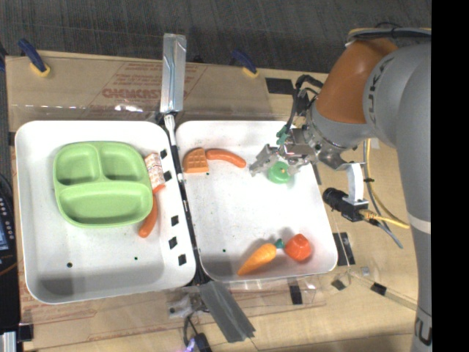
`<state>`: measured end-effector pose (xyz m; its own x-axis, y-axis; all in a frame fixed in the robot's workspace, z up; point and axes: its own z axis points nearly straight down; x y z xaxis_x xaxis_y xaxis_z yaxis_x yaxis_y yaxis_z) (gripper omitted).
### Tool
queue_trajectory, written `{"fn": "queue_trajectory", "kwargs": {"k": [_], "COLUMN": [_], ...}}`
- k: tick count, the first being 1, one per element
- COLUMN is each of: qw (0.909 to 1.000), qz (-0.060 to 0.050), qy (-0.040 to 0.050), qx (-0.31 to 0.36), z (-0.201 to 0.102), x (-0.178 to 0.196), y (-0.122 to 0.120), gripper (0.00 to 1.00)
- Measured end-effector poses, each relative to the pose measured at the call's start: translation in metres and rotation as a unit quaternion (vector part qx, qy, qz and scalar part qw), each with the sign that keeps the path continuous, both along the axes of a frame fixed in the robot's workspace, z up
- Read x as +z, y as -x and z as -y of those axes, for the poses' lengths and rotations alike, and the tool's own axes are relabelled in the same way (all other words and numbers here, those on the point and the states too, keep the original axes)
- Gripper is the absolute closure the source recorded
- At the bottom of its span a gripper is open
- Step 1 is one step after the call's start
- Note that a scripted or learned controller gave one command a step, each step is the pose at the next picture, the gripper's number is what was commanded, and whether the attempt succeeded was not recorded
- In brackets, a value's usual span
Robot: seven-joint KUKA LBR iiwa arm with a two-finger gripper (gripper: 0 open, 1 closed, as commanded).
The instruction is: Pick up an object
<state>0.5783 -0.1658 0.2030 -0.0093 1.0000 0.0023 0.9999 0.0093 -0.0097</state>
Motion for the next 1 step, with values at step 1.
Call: {"fn": "queue_trajectory", "kwargs": {"k": [1], "qw": [0.9992], "qz": [0.002], "qy": [0.0004], "qx": [0.039], "z": [0.0433], "x": [-0.0361], "y": [-0.0278], "gripper": [0.00]}}
